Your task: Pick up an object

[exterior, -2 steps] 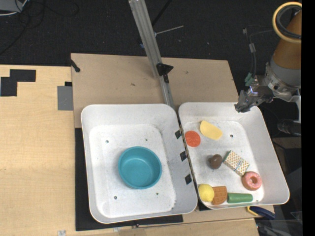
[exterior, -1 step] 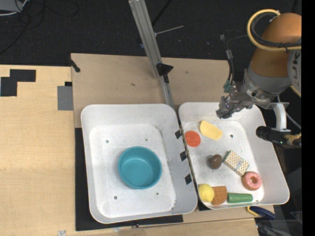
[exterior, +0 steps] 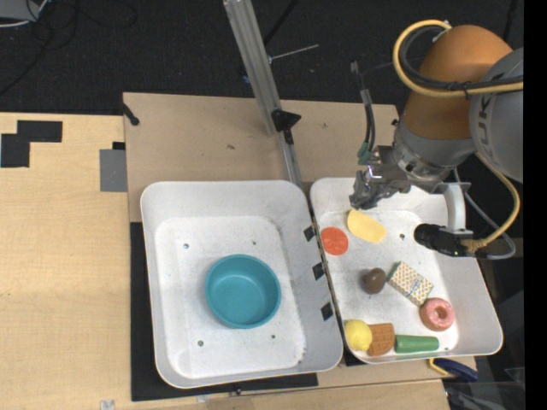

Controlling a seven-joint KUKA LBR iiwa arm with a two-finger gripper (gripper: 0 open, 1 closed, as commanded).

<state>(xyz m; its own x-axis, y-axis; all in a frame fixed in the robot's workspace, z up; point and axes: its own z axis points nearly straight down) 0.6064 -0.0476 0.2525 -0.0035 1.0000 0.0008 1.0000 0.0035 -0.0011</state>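
The right bin [exterior: 338, 196] holds several small items: a pale yellow piece [exterior: 366, 226], an orange-red disc [exterior: 334, 243], a brown ball [exterior: 373, 280], a patterned box [exterior: 411, 283], a pink donut [exterior: 438, 313], a yellow lemon [exterior: 358, 335], a tan block [exterior: 381, 339] and a green piece [exterior: 415, 344]. My gripper [exterior: 366, 193] hangs over the bin's far part, just above and behind the pale yellow piece. Nothing shows between its tips.
The left bin [exterior: 171, 212] holds a teal bowl [exterior: 243, 290]. A metal rail [exterior: 260, 71] slants up from between the bins. A black part [exterior: 438, 237] of the arm juts over the right bin's right side.
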